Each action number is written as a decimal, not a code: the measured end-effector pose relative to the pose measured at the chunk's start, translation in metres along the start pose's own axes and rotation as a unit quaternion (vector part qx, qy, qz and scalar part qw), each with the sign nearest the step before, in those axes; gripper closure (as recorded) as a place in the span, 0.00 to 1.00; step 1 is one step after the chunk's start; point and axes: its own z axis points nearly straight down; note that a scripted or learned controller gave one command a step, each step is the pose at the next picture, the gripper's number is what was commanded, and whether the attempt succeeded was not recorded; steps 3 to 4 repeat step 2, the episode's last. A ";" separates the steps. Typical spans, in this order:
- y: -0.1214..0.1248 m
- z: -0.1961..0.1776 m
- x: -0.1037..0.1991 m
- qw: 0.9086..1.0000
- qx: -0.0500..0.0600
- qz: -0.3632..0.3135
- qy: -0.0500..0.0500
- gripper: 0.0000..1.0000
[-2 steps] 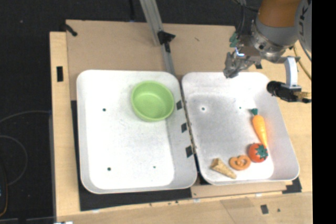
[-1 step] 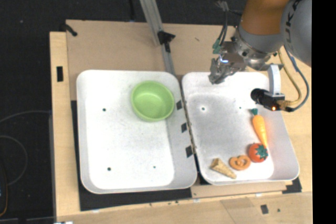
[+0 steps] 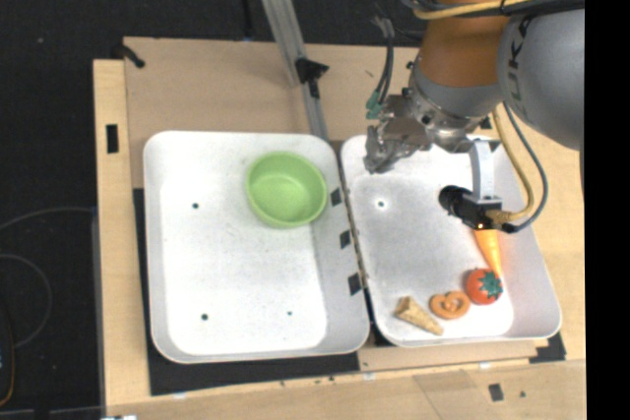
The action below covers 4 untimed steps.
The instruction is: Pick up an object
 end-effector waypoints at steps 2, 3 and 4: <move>-0.039 0.027 0.083 1.000 0.000 0.000 0.000 1.00; -0.039 0.027 0.083 1.000 0.000 0.000 0.000 1.00; -0.039 0.027 0.083 1.000 0.000 0.000 0.000 1.00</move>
